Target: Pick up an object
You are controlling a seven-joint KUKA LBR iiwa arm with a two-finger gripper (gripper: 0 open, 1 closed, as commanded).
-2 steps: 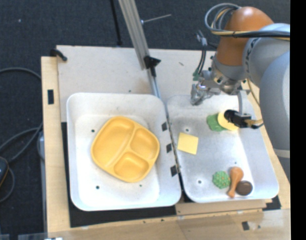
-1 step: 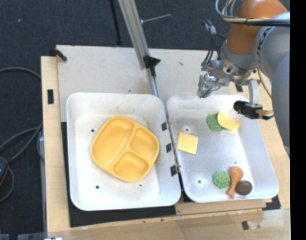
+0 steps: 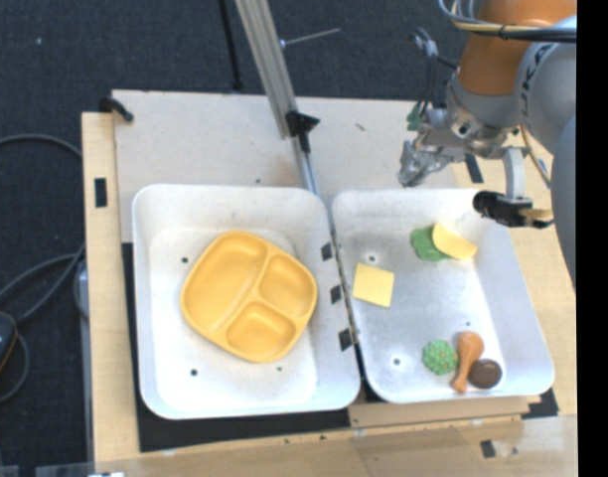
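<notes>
Gripper (image 3: pixel 415 170) hangs over far rim of right bin (image 3: pixel 503 266), carrying nothing, grip state can't tell, w/ nearest targets yellow wedge (image 3: pixel 453 241) touching green piece (image 3: pixel 425 243) just below, so a descent there may grab both or knock one aside.
</notes>
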